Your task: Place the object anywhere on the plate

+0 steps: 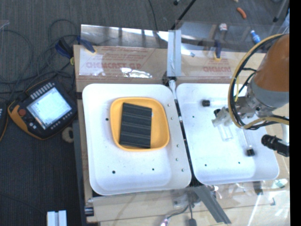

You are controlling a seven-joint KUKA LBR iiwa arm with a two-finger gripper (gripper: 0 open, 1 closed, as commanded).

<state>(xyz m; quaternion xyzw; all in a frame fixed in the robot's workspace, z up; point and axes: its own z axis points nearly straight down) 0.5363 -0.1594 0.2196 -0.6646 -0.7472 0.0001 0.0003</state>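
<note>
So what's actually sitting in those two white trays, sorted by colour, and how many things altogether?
Yellow: 1, the plate in the left bin.
Black: 1, the ribbed block lying on that plate.
Total: 2.
The gripper is over the right bin, and nothing can be seen between its fingers.

Glossy yellow plate (161, 126) bears matt ribbed black block (136, 125).

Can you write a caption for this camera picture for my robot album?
A dark ridged block lies on the yellow plate in the left bin, the gripper over the right bin.
</note>
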